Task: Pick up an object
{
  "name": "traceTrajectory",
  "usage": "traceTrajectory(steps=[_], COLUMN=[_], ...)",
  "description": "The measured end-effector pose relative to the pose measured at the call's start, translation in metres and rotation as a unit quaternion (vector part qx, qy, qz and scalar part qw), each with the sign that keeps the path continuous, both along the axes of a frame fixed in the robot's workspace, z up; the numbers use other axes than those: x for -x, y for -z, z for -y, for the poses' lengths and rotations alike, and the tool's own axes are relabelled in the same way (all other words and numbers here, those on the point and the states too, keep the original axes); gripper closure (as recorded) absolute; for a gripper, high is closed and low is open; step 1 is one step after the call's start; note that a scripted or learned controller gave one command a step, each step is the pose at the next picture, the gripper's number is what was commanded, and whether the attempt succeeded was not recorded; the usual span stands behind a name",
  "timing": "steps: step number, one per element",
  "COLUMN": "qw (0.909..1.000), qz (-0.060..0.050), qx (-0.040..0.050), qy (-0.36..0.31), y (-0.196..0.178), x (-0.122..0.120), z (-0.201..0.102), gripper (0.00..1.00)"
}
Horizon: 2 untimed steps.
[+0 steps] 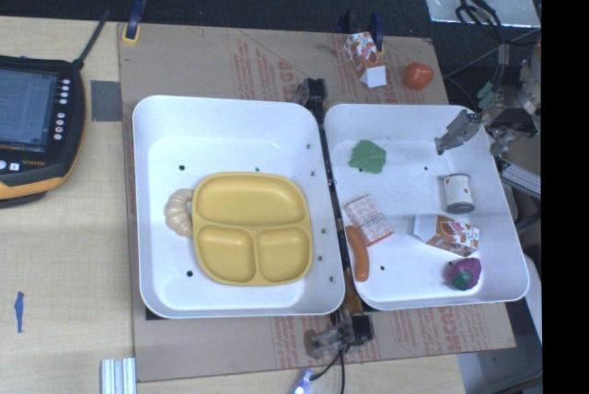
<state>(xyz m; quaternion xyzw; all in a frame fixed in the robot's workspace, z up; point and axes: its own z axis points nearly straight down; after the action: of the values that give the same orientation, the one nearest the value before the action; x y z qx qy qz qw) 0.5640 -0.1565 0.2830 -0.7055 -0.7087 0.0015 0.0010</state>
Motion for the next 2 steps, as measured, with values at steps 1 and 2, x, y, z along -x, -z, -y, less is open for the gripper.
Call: traceTrajectory(steps=[1,2], qw=[1.0,1.0], qz=[-0.002,-0.002], qx=[0.0005,-0.0005], qy=[0.0,-0.001], y=[0.103,0.192], x=[-0.072,-0.009], z=[0.056,-0.02], gripper=[0.0,0.0])
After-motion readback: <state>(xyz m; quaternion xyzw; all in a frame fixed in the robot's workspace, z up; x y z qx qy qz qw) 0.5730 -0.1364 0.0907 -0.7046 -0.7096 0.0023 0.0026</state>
